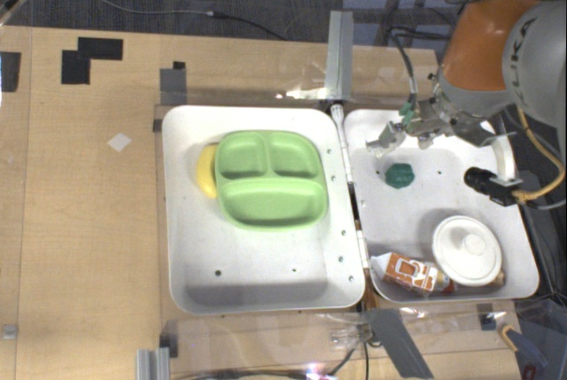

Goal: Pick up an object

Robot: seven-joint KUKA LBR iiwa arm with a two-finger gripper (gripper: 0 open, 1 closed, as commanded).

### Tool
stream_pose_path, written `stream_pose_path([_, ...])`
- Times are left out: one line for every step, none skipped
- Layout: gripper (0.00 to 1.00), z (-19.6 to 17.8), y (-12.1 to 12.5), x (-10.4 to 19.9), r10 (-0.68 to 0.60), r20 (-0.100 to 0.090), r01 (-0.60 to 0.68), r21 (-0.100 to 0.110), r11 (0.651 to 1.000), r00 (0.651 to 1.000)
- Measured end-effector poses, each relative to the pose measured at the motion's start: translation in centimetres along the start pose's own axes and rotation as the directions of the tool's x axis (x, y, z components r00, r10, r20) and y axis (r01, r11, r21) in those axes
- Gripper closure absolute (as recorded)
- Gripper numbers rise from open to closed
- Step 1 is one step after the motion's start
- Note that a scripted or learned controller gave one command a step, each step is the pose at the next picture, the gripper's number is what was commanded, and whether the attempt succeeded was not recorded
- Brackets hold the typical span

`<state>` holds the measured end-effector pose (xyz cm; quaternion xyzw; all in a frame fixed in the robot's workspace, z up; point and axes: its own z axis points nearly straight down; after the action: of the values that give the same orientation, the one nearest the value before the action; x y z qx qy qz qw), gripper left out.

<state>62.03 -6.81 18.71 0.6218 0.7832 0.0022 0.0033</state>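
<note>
My gripper [403, 137] hangs over the far part of the right bin [523, 281], open, with nothing between its fingers. A small dark green lump [400, 175] lies on the bin floor just in front of the gripper, apart from it. Nearer the front sit a white round bowl [467, 249] and, to its left, an orange and brown packet [409, 273]. In the left bin [190, 281] lies a green divided plate [268, 177], with a yellow object [205, 171] partly hidden under its left edge.
A metal post [340, 59] stands behind the seam between the two bins. The grey arm with its orange band [478, 46] reaches in from the upper right. Bare wooden bench [80, 219] spreads to the left.
</note>
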Motion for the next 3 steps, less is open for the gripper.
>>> stream_pose_path([0.00, 10.0, 0.6, -4.7, -0.217, 0.000, 0.217, 0.000, 0.976, 0.976])
stream_pose_path([1.00, 8.7, 0.9, -4.7, -0.218, 0.005, 0.218, -0.008, 0.976, 0.976])
stream_pose_path([1.00, 4.7, 2.0, -6.3, -0.221, 0.001, 0.221, -0.001, 0.975, 0.975])
